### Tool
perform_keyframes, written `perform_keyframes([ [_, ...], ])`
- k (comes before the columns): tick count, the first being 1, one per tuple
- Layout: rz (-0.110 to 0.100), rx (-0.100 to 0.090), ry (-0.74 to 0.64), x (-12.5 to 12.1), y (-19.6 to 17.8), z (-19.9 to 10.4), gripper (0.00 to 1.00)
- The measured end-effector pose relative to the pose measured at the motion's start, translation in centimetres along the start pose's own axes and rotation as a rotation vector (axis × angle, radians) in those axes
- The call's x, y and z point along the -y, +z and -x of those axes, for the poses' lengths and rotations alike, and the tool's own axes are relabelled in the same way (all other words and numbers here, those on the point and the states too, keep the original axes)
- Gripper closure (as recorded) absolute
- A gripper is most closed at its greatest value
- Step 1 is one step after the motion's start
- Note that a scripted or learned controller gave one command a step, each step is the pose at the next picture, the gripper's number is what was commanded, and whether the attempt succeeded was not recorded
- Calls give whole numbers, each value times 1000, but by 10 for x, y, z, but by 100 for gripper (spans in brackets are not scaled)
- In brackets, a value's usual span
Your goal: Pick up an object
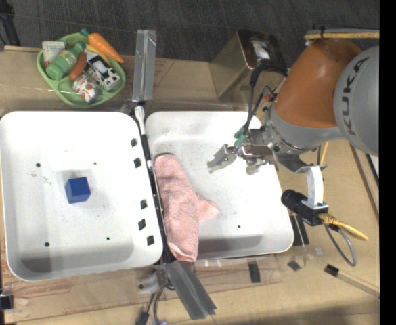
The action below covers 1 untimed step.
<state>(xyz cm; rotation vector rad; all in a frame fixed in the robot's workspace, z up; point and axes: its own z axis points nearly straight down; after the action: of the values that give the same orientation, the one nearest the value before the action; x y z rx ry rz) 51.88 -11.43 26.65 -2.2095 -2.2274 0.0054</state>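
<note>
Camera view: gripper (226,157) hangs over the upper middle of the right bin (265,239), fingers spread apart, nothing between them. Pink cloth (178,205) lies just left and below, along the bin's left wall, well within reach. Judged step: approach for a grasp. To do it well, shift left and down over the cloth's raised middle, descend with fingers wide, and pinch a fold rather than the flat edge; keep clear of the divider between bins. Cloth looks soft and crumpled, long and narrow, one corner splayed rightward; it will likely sag when lifted. Its lower end possibly drapes over the rim, hard to tell. Blue cube (78,189) sits alone in left bin (22,263), well apart.
</note>
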Motion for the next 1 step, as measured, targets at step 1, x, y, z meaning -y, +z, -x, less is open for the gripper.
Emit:
perform_keyframes([
  [1, -1, 0, 12, -12, 89, 19, 0],
])
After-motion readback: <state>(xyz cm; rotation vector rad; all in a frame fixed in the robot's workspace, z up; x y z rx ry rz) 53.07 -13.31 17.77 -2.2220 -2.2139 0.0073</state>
